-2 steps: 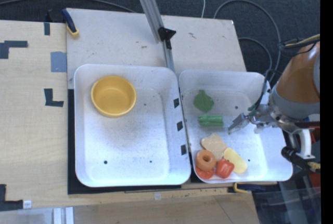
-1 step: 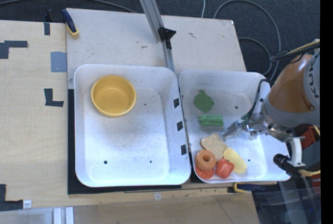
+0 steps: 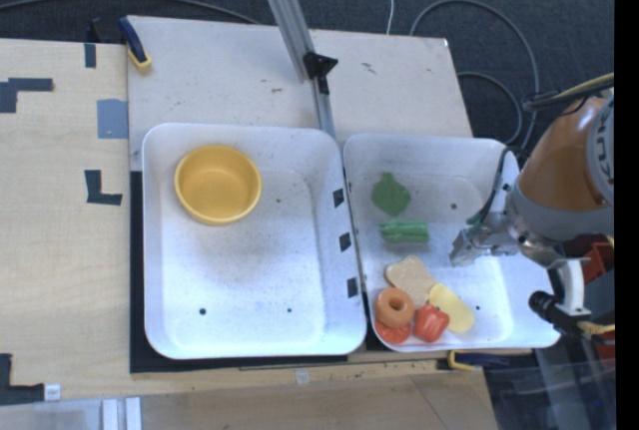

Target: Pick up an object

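You are at the approach step: the gripper [image 3: 469, 243] hangs over the right bin [image 3: 494, 154] near its right wall, with nothing visibly between its jaws; whether they are open or closed cannot be told. The likeliest target, a ribbed green toy vegetable [image 3: 404, 232], lies mid-bin, just beside it. The next move calls for lowering squarely over one piece. At the bin's front edge cluster a ringed doughnut [image 3: 395, 306], glossy red pepper [image 3: 430, 323] and flat bread slice [image 3: 409, 275]. A smooth yellow bowl [image 3: 218, 184] sits in the left bin [image 3: 240, 318].
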